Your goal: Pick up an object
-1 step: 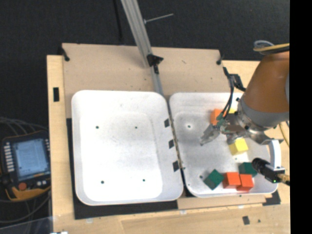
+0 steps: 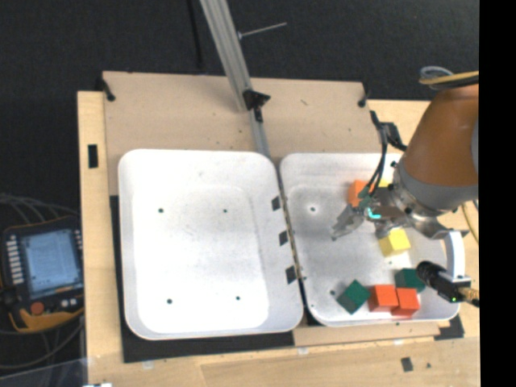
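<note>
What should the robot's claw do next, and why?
Probably slide right and lower onto the yellow block. The claw hangs over bare floor of the right bin with nothing between its fingers, and that block lies close beside it, apart from the others.

Two white bins [image 2: 201,240] were counted on the bench. Three orange blocks [image 2: 384,297] were seen: two side by side below the gripper [image 2: 355,218], one just above it. Two green blocks [image 2: 351,296] and one yellow block [image 2: 394,242] were counted below it.

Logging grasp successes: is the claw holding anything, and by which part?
Nothing is visibly held. The claw hangs over the right bin, beside the orange block, with no object between its fingers.
</note>
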Action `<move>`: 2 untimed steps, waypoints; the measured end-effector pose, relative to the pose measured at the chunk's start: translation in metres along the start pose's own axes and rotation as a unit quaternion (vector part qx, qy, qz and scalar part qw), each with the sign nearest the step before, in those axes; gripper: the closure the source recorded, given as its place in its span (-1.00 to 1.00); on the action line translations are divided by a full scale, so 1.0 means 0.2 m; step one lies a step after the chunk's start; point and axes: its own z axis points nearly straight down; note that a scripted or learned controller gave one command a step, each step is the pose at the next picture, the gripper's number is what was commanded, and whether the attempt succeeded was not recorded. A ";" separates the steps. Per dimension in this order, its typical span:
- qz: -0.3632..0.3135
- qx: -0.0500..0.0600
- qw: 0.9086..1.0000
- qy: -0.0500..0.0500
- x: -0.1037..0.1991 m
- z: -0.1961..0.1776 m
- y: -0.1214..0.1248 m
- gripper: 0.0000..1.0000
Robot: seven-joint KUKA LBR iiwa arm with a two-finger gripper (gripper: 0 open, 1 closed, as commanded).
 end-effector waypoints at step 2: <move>-0.001 0.004 1.000 -0.001 0.00 0.53 0.07 -1.00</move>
